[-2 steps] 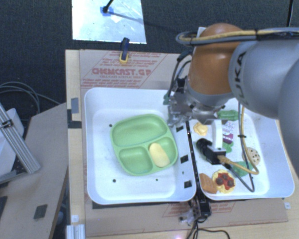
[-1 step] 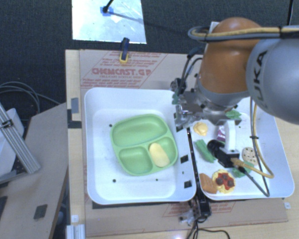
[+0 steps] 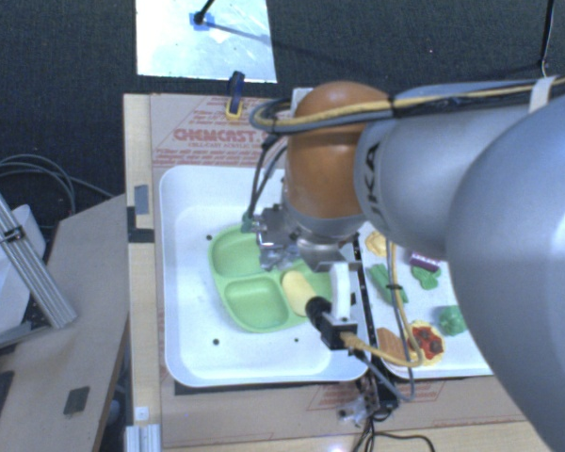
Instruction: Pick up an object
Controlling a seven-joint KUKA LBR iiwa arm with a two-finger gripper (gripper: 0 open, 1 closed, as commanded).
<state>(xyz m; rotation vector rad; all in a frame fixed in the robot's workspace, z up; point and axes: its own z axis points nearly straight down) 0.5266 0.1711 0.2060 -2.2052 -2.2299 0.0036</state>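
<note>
Because the arm leans in from the right over the left bin [image 3: 184, 281], its orange wrist band hides most of the gripper [image 3: 281, 252], and I cannot tell whether it has anything. It hangs low over a green divided tray [image 3: 250, 295] lying flat in that bin, a yellow piece [image 3: 298, 286] just beside it. Either seems the likely target. Small toy foods [image 3: 424, 339] lie scattered in the right bin [image 3: 466, 361], apart from the tool.
</note>
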